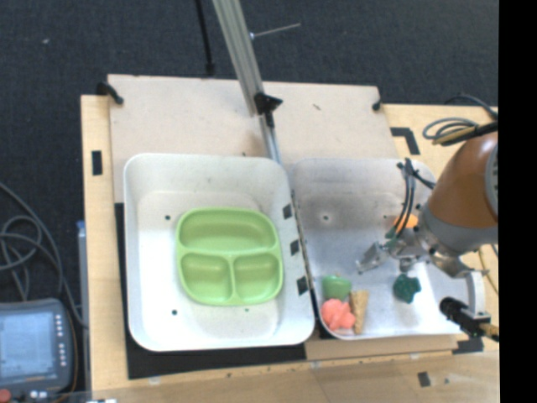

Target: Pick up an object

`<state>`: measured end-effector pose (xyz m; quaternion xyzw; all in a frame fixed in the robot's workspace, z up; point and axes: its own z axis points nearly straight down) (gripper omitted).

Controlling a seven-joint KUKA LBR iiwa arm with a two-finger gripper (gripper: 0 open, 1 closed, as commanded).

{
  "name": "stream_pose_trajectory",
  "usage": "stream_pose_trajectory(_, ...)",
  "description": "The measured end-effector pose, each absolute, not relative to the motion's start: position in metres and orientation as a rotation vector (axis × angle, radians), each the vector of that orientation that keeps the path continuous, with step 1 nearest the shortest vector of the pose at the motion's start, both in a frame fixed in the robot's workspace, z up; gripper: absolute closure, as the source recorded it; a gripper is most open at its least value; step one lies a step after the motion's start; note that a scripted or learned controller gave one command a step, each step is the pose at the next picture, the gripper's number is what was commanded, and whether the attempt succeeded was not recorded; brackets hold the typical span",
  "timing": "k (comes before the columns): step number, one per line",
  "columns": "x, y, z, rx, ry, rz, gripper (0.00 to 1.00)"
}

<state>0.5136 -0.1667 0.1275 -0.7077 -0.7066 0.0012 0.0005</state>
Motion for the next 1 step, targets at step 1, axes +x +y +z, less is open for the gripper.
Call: stream_pose_trajectory(1,0.5161,-0.1678,0.141,-2.233,-2.219,-0.005,1.0)
